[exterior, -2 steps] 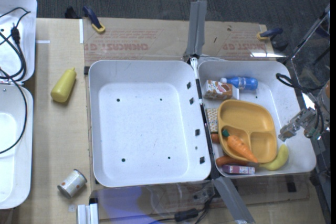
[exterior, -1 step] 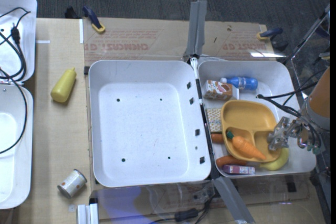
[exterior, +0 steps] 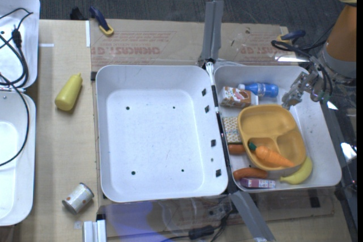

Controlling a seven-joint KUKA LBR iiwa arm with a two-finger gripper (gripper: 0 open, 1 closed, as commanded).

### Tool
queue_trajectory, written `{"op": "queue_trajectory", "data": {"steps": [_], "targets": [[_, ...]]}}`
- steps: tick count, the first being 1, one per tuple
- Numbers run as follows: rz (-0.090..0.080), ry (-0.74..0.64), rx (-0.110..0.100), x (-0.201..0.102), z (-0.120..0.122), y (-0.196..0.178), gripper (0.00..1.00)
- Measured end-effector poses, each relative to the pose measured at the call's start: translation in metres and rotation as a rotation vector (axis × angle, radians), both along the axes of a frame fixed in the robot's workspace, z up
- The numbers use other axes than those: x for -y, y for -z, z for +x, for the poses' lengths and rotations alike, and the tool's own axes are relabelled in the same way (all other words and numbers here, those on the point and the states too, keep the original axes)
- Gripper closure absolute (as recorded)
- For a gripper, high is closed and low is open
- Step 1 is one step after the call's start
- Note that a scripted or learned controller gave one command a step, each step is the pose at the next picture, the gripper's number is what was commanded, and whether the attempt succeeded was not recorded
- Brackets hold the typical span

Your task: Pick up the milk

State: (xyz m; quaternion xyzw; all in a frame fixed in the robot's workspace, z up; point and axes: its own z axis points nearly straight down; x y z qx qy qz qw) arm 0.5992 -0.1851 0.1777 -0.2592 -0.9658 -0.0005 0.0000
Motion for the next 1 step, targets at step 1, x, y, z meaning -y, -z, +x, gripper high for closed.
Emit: {"op": "queue_trajectory", "data": {"steps": [1], "targets": [[-0.003, -0.325, 0.008, 0.0053, -0.0359, 0.0828, 1.00]]}}
